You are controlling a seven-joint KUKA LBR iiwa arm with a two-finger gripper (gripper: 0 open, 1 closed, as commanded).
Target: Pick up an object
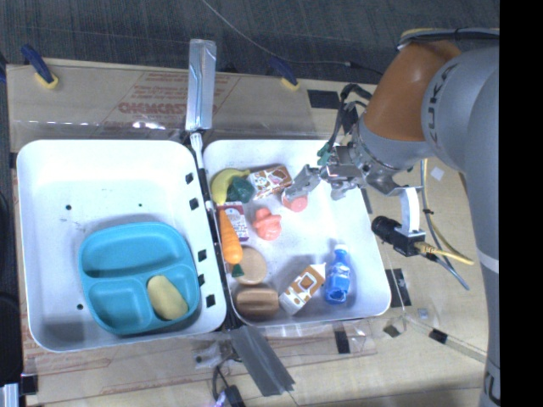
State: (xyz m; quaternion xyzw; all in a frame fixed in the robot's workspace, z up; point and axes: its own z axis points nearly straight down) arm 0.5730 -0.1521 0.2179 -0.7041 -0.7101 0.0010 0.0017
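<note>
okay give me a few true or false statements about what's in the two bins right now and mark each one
1. A blue tray lies in the left bin. True.
2. The potato sits in the right bin. False: it is on the blue tray.
3. A blue bottle lies in the right bin. True.
4. The banana lies near the right bin's front right corner. False: it is at the back left.
5. The carrot lies by the divider. True.

Two shallow white bins sit side by side on the desk. The left white bin (51, 193) holds a blue sectioned plastic tray (127, 261) with a yellow potato-shaped toy (167, 298) in its near right compartment. The right white bin (356, 227) holds a blue plastic bottle (338, 276) near its right front corner, beside a small brown-and-white carton (304, 287).
</note>
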